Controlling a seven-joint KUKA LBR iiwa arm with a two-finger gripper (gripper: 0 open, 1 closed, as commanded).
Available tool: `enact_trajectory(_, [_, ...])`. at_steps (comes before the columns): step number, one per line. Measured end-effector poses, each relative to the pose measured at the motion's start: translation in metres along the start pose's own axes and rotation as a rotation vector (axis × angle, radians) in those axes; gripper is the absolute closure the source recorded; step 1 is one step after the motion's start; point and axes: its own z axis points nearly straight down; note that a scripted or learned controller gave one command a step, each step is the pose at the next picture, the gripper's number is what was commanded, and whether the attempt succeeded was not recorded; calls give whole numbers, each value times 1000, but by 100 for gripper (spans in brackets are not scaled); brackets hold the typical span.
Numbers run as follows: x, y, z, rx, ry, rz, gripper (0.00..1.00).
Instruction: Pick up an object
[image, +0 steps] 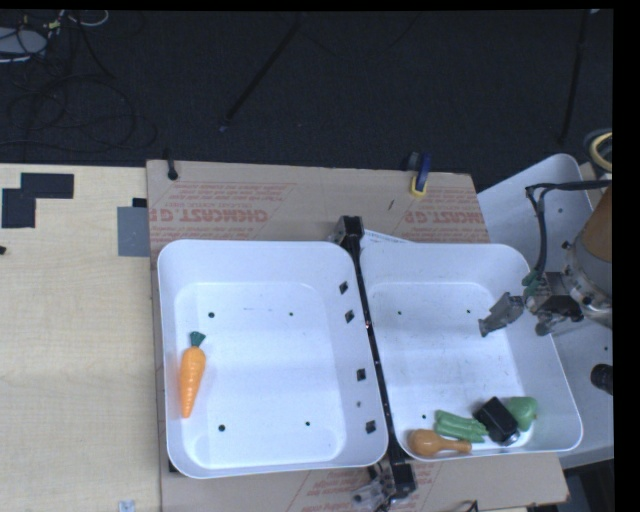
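An orange toy carrot (191, 372) with a green top lies near the left wall of the left bin (250, 262). In the front right corner of the right bin (440, 262) lie an orange pear-shaped toy (437, 443), a green pod-like toy (459, 427), a black block (497, 420) and a green rounded toy (521, 408). My gripper (522, 320) hangs over the right side of the right bin, well behind that cluster. It is open, and nothing sits between its grey fingers (496, 319).
Both bins rest on a brown cardboard sheet (300, 205) on a pale wooden bench (70, 340). A black divider clip line (362, 340) runs between the bins. A blue and yellow clamp (419, 174) grips the cardboard's far edge. Cables hang by the arm at the right.
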Motion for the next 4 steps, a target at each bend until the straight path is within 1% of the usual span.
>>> enact_trajectory(1, [42, 56, -98, -12, -2, -7, 0])
enact_trajectory(2, [125, 119, -62, -1, 1, -9, 0])
enact_trajectory(3, [120, 116, -74, 2, -1, -4, 100])
enact_trajectory(4, [95, 69, -104, 1, 0, 2, 100])
